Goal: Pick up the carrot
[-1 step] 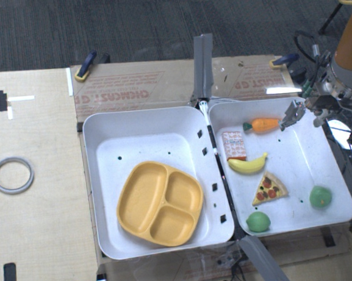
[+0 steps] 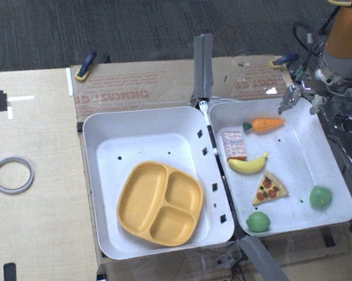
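The carrot (image 2: 266,124), orange with a small green top at its left end, lies near the far edge of the right bin (image 2: 330,148). My gripper (image 2: 299,103) hovers above the bin's far right corner, a little up and to the right of the carrot. Its two fingers stand apart with nothing between them. The grey arm with its orange band rises behind it at the right.
In the right bin also lie a red-and-white packet (image 2: 234,144), a banana (image 2: 248,164), a pizza slice (image 2: 269,188) and two green items (image 2: 258,222) (image 2: 320,197). The left bin (image 2: 103,143) holds a yellow divided plate (image 2: 161,203). A tape roll (image 2: 12,175) rests on the bench at left.
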### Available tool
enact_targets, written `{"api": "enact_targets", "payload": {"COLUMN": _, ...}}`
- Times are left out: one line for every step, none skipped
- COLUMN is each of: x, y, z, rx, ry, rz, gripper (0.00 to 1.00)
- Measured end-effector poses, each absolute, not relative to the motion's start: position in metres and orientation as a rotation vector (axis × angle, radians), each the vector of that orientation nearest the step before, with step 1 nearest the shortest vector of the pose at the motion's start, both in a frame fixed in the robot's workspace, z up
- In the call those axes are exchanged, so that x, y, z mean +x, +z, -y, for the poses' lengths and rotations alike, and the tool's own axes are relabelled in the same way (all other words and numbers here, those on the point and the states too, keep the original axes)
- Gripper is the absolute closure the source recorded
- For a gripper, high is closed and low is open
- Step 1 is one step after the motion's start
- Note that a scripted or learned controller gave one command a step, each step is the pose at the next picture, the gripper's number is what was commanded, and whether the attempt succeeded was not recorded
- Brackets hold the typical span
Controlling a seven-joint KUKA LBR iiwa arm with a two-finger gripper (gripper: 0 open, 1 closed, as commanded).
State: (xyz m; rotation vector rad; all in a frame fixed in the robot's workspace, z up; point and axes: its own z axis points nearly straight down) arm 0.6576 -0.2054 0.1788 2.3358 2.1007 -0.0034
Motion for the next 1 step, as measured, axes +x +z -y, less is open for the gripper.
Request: {"api": "enact_targets", "payload": {"x": 0.6554, "y": 0.1209, "z": 0.1663, "rx": 2.115, "ry": -0.001, "rz": -2.323, "gripper": 0.0}}
